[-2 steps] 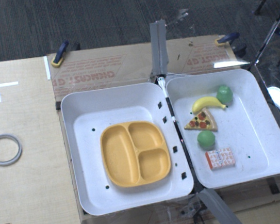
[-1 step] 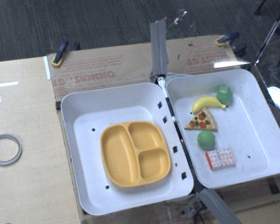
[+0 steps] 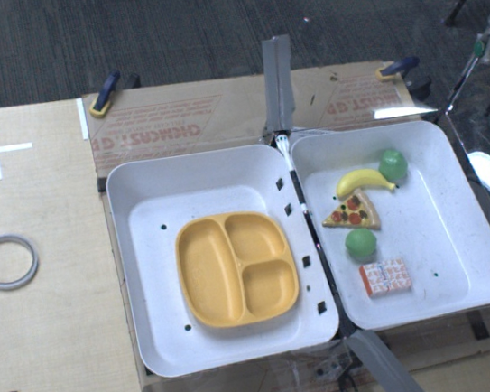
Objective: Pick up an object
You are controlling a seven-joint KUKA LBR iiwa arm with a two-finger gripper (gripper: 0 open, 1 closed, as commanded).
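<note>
two white bins (image 3: 139, 279) sit on a wooden bench: one divided yellow plate (image 3: 237, 267) left; one banana (image 3: 363, 181), one pizza slice (image 3: 352, 212), two green balls (image 3: 361, 243), one patterned box (image 3: 386, 276) right.

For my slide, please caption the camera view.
Yellow divided plate in left bin; toy foods in right bin.

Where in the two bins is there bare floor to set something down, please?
Right bin: bare floor along its right wall and near its front edge, right of the small box. The banana, pizza slice and two green balls crowd its upper left. Left bin: narrow margins around the yellow tray.
</note>
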